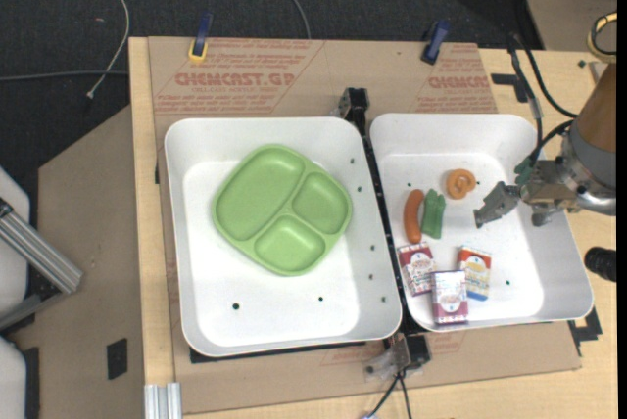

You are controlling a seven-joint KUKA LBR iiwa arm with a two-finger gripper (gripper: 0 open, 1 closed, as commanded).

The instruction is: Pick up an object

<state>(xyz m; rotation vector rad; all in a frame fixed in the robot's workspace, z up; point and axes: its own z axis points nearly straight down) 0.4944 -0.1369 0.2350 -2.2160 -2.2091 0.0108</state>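
Cartons: three small cartons lie nearest the lower frame edge, bunched at the bottom of the right bin; the left two touch, and the third, with a blue end, sits just beside them.
Sausage: a red-orange sausage lies lengthwise left of centre in the right bin, above the cartons.
Green piece: a small green piece lies touching the sausage on its right side.
Orange piece: a round orange piece sits just up and right of the green piece, apart from it.
Gripper: the gripper hangs over the right bin's middle right, near the orange piece and right of the green one; its fingers look slightly spread with nothing between them.
Arm: the arm enters from the right edge of the frame.
Left bin: the left bin holds a green plate with three compartments, set at a slant near its centre.
Bench: two blue clamps sit along the upper edge of the brown board under both bins.
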